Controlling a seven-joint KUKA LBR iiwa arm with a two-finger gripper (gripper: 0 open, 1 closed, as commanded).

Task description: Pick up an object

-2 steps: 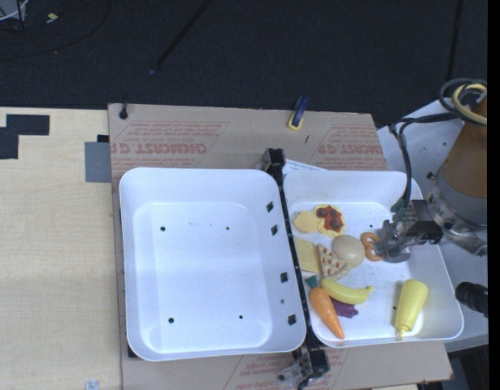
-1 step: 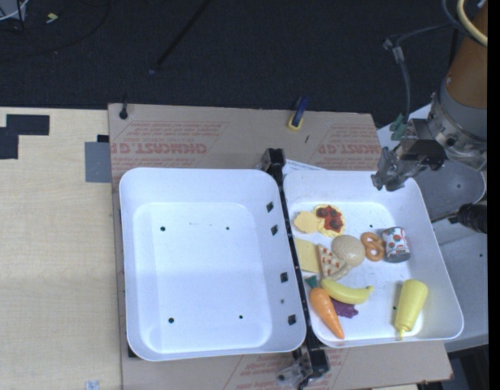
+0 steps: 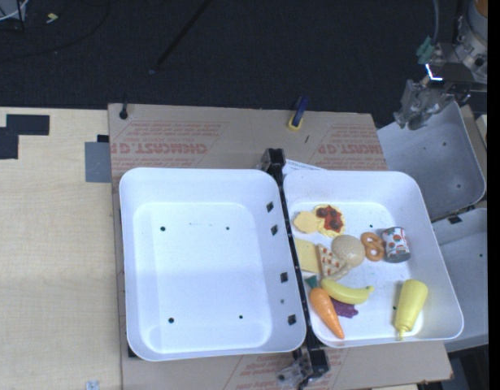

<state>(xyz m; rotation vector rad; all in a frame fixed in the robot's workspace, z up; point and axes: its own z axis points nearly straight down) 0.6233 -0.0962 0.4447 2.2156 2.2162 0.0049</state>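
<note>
The arm's metal two-finger gripper hangs up at the far right, past the back corner of the right-hand shallow white plastic bin and well apart from anything it might take. Whether it is parted or closed I cannot tell from here — the tool is small and dim against the dark backdrop — and nothing shows in its grasp.

All the candidates lie in that right bin, bunched toward its left wall: an orange toy carrot nearest the front, a yellow plastic banana just behind it and touching or nearly so, a small brown pretzel beside a little printed tin can, a flat yellow piece with red topping farther back, and a pale yellow squeeze bottle lying apart near the front right. The left-hand white bin sits alongside.

So the job looks barely begun — no object chosen, none lifted. Still to come, I'd judge: travel over the bin, descend, close on one item, raise it.
</note>
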